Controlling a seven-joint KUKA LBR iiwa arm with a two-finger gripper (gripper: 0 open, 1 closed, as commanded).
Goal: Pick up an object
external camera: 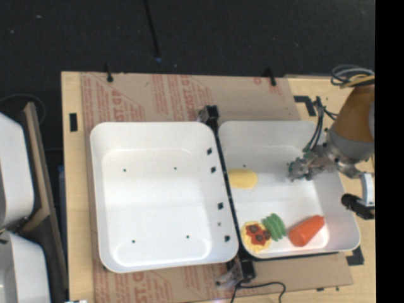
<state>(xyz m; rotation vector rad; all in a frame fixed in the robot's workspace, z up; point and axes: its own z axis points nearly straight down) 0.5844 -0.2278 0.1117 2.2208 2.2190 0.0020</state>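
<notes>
Cardboard-topped bench (pixel 158 96), dark floor behind, 2 white bins (pixel 158 194) w/ toys.

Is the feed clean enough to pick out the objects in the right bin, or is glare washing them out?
Camera view: soft, slightly blurred overall; the right bin is bright white but not blown out, so the yellow object, green piece and orange carrot stand out clearly; the gripper is a small grey smear, detail lost.

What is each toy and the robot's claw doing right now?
Yellow oval toy: lying loose in the right white bin.
Green ridged toy: lying beside the pizza.
Round toy pizza: flat near the bin's front edge.
Orange carrot-shaped toy: on its side.
Gripper: above the bin, holding nothing visible.
</notes>
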